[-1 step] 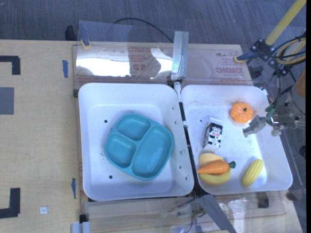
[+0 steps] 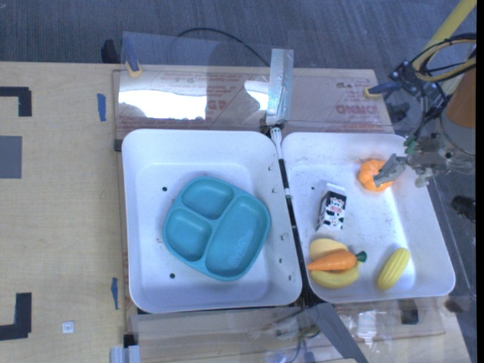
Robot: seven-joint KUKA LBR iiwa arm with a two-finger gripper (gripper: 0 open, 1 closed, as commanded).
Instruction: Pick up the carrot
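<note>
The carrot (image 2: 333, 262), orange with a small green top pointing right, lies across a yellow fruit (image 2: 331, 274) in the front middle of the right bin (image 2: 423, 225). My gripper (image 2: 393, 169) hangs over the back right of that bin. It sits right beside a round orange fruit (image 2: 370, 174), far behind the carrot. Nothing shows held in it.
A small black-and-white carton (image 2: 333, 210) stands in the middle of the right bin, and a yellow corn cob (image 2: 393, 268) lies at its front right. The left bin (image 2: 144, 203) holds a blue divided plate (image 2: 218, 227). Cables hang at the back right.
</note>
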